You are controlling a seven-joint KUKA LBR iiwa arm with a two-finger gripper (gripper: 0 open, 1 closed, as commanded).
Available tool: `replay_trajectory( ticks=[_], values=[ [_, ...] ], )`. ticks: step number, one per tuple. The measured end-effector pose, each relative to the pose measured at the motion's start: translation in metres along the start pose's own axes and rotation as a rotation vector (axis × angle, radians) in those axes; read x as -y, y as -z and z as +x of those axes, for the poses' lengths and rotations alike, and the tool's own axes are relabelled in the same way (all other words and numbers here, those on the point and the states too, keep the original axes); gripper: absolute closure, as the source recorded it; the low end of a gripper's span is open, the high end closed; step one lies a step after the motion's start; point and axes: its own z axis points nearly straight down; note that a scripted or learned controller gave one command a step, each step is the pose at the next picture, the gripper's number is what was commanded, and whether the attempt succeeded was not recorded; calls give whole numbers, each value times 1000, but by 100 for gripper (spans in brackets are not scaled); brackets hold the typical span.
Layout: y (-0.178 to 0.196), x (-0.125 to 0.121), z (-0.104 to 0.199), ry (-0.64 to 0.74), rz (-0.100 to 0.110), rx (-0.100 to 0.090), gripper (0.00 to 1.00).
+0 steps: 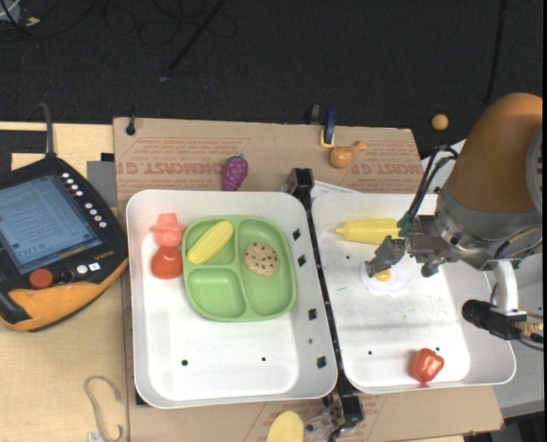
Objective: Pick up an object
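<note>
Reaching in from the counter's right edge, the arm (pixel 494 182) held its claw (pixel 384 267) low over the right bin (pixel 476 376), just above a fried egg (pixel 384 279). How far the claw was open could not be told. A yellow banana (pixel 366 231) lay just behind it, toward the bin's far edge, and a red pepper (pixel 426 366) sat near the bin's front edge.

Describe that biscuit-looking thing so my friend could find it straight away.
Start at the left white bin, which holds a green divided plate. In the plate's upper right compartment lies the cookie, round, tan and dark-speckled. The corn cob in the neighbouring compartment is long and yellow.
</note>
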Motion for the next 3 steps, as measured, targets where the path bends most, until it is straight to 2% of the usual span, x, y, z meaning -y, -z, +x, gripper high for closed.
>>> replay_trajectory(
  ticks=[1, 3],
  values=[
    [7, -2, 0, 2, -12, 1, 0],
    [-119, -7, -6, 2, -7, 0, 0]
  ],
)
